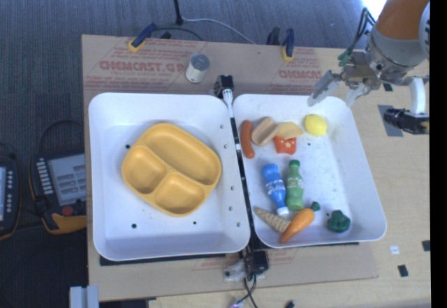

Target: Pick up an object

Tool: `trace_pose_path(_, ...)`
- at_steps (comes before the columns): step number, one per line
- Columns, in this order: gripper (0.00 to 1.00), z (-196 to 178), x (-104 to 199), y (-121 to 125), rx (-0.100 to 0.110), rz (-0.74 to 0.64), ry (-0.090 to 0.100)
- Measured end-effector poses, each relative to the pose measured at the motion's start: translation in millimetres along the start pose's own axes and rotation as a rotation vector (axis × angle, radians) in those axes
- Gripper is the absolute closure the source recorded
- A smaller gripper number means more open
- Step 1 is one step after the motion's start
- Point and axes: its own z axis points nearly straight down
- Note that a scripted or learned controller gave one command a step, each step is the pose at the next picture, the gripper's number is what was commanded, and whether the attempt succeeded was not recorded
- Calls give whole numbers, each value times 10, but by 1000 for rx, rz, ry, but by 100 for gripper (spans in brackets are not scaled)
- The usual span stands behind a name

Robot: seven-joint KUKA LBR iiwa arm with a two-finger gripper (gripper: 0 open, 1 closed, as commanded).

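My two-finger gripper [339, 89] hangs spread wide, holding nothing, at upper right. Small yellow plastic lemon [316, 125] sits just below in right white bin [363, 160]; likely light, rigid, slippery. Pinch across its middle.

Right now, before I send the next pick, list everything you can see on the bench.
Bins: two, white, side by side.
Divided plate: one, yellow, left bin.
Lemon: one, yellow, right bin, far side.
Sausage: one, red-orange, by the right bin's left wall.
Bread roll: one, tan, beside the sausage.
Blue bottle: one, right bin middle.
Green bottle: one, beside the blue bottle.
Carrot: one, orange, near side.
Ice cream cone: one, beige, left of the carrot.
Green vegetable: one, near right corner.
Clamps: two, blue and yellow, far edge.
Arm: grey and orange.
Fingers: open, above the right bin's far edge.
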Motion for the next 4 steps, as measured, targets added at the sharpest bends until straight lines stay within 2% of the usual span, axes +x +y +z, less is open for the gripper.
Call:
trace_pose_path(1, 0, 1291, 745, -526, 4, -1, 1)
trace_pose_path(2, 0, 1619, 735, -897, 0, 1, 1)
trace_pose_path(3, 0, 1645, 665, -1304, -36, -2, -9)
trace_pose_path(4, 100, 1529, 639, -1295, -39, 2, -13)
